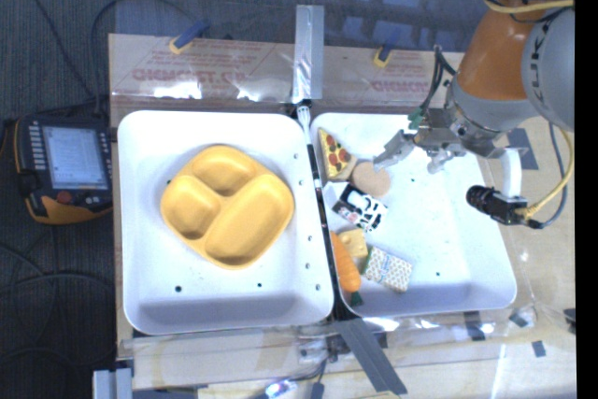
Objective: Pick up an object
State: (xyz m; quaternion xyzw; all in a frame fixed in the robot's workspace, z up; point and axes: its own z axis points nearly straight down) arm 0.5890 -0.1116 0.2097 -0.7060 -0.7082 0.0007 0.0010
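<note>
Dark carpet, two white bins on the surface, gripper poised over the right one.

From the overhead camera, the left bin point(149, 294) carries a yellow three-part dish point(227, 204), while the right bin point(467, 276) keeps its small things bunched along its left wall: a pizza-slice toy point(333, 152) at the top, a tan round piece point(371, 178) just below it, a black-and-white item point(360, 206), then an orange carrot point(347, 273) beside a patterned packet point(389, 268). The gripper point(416, 152) hangs over the bin's upper middle with its fingers spread apart and nothing between them. The nearest thing, I'd judge, is the tan round piece, just left of and slightly below the fingertips, so the reach would be short and leftward-down. A teach pendant point(61, 165) lies on the floor to the left.
</note>
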